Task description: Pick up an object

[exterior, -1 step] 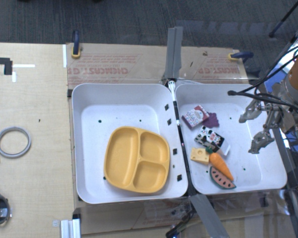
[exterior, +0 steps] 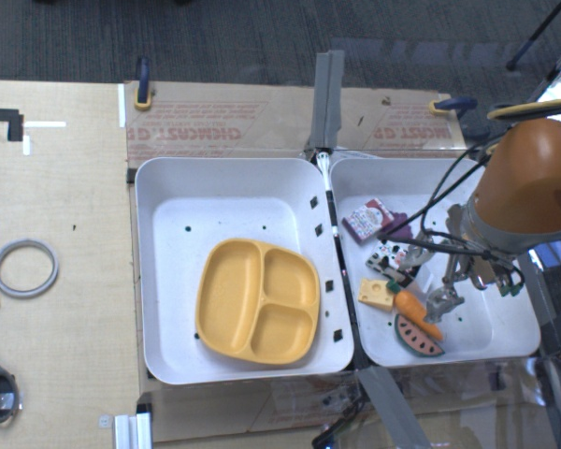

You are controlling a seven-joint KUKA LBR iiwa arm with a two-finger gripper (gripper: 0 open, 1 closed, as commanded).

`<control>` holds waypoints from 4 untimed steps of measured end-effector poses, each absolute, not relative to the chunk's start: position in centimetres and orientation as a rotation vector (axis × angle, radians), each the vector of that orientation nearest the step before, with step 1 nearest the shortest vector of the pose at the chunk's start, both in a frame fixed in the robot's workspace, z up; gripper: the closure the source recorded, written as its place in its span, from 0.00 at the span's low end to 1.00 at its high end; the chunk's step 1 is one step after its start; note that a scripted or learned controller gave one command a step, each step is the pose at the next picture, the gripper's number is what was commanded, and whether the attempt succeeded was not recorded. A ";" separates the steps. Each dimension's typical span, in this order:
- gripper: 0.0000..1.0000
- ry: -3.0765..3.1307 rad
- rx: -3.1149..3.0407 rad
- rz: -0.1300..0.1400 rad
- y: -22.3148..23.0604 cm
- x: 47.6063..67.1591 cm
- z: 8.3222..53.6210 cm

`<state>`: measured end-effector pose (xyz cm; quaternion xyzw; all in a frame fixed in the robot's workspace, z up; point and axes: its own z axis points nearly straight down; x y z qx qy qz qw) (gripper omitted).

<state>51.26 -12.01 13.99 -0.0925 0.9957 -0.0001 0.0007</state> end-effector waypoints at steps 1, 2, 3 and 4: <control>0.00 3.100 0.291 -0.002 -11.2 54.3 10.7; 0.00 3.012 0.772 0.003 -10.0 59.3 10.8; 0.00 2.812 1.330 0.011 -13.1 64.6 10.9; 0.00 2.843 1.264 0.015 -13.5 64.5 10.9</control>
